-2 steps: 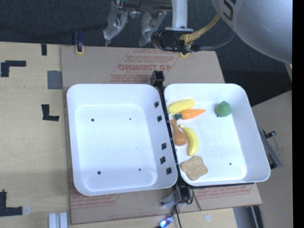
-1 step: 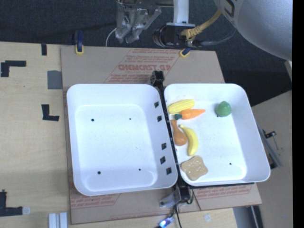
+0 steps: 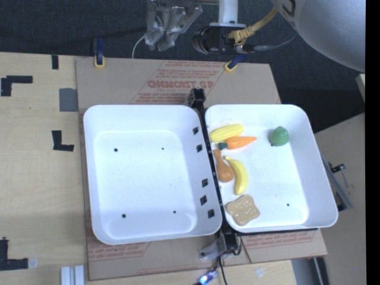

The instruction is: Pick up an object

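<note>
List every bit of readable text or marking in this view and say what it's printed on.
"CHEMCAST GP", roughly: red print on the brown cardboard sheet under the bins, seen upside down and blurred, so the reading is uncertain.
Smaller red lines around it: too blurred to read.
"U" and part of another letter: dark lettering on the grey arm, cut off at the top edge.

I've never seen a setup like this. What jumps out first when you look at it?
The bright toy food clustered along the left side of the right bin stands out: a corn cob, a carrot, a banana and a slice of bread, with a green ball-like piece apart near the far wall. The tool hangs at the top, beyond both bins.
</note>
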Controlling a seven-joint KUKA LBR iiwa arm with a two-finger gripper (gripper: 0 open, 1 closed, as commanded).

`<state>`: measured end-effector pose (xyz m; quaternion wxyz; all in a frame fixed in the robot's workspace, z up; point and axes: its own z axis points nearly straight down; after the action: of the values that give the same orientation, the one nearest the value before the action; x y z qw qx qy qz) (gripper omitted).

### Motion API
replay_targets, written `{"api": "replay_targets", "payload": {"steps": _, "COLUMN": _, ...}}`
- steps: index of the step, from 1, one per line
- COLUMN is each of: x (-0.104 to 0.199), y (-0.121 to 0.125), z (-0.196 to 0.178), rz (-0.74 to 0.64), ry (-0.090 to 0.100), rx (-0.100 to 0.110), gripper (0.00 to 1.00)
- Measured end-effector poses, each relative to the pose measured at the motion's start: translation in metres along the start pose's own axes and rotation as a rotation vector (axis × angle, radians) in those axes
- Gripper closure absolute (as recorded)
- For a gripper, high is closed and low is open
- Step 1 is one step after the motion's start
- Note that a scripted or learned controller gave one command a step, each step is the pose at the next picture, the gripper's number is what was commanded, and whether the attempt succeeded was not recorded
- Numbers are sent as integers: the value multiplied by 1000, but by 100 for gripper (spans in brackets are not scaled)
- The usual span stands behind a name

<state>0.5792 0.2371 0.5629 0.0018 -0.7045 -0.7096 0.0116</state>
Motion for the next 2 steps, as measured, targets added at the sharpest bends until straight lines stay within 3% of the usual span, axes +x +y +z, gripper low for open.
{"api": "replay_targets", "payload": {"steps": 2, "x": 1, "y": 2, "z": -15, "rz": -2, "ry": -5, "rx": 8, "gripper": 100}}
